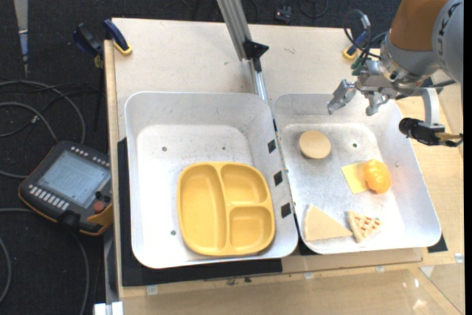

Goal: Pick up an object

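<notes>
The two-finger metal gripper (356, 98) hangs over the far edge of the right shallow white bin (413, 158), its fingers spread apart with nothing between them. The nearest object to it is a round tan cookie-shaped disc (315, 144), lying on the bin floor below and to the left of the fingertips, well clear of them.

That bin holds five items in all: the one disc, one flat yellow square like a cheese slice (355, 178), one orange rounded toy fruit (377, 176) resting on the square's right corner, one beige triangular wedge (324, 224) near the front edge, and one small waffle-patterned pie-slice piece (365, 226) just beside the wedge on its right.

The left shallow white bin (147, 158) holds one thing: a yellow plastic divided plate (226, 208) with three compartments, sitting toward the front right of the bin.

The two bins sit side by side, touching along their inner edges.
</notes>
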